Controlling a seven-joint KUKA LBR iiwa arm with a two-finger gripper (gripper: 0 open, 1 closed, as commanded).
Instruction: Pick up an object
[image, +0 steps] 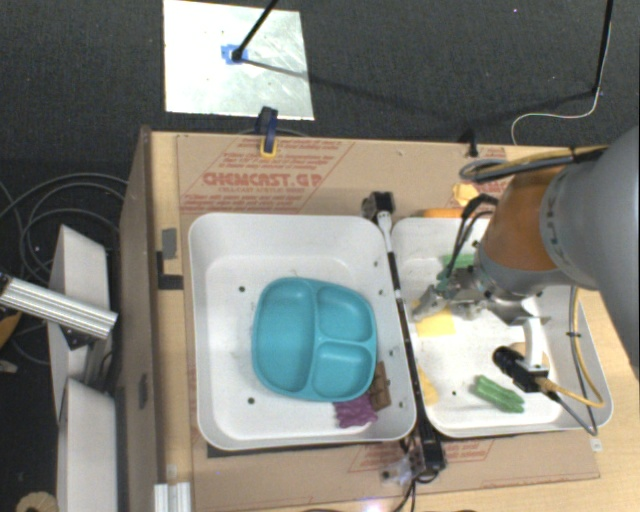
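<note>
The left bin (215, 330) holds a teal plate (315, 338), with a purple piece (352, 411) and a brown piece (381, 388) at the plate's lower right edge. In the right bin (470, 420) the gripper (440, 300) hangs just over a yellow block (436, 325); whether it grips cannot be told. A green piece (498, 393) lies below and to its right, long axis slanting down-right.
</note>
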